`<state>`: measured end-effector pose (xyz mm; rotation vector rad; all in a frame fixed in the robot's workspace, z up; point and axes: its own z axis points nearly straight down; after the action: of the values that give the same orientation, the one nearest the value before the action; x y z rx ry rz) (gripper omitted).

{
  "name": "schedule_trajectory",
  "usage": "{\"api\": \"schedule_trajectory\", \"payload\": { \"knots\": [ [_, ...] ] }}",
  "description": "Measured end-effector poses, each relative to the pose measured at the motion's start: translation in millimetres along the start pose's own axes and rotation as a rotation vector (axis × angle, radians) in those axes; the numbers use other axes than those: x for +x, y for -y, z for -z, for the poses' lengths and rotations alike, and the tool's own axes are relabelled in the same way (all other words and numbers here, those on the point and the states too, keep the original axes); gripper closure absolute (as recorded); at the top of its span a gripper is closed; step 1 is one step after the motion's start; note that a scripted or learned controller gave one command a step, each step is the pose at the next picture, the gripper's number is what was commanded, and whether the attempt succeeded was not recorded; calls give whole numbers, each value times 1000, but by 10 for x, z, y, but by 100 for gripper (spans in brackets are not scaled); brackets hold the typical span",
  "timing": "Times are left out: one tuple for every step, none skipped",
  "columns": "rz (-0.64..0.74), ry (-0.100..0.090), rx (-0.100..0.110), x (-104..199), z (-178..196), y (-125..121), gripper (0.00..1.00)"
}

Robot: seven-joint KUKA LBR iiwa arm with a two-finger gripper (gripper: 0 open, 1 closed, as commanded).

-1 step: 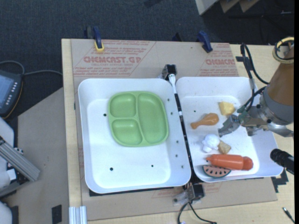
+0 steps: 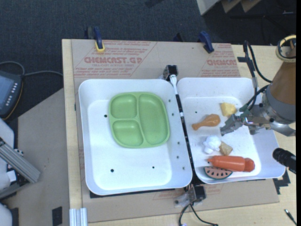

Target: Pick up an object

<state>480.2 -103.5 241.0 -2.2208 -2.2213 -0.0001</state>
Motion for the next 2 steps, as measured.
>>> {"api": "schedule_trajectory", "payload": {
  "knots": [
    [-1, -2, 6, 17, -457, -67, 0],
    [0, -2, 6, 70, -1082, -62, 0]
  ]
}}
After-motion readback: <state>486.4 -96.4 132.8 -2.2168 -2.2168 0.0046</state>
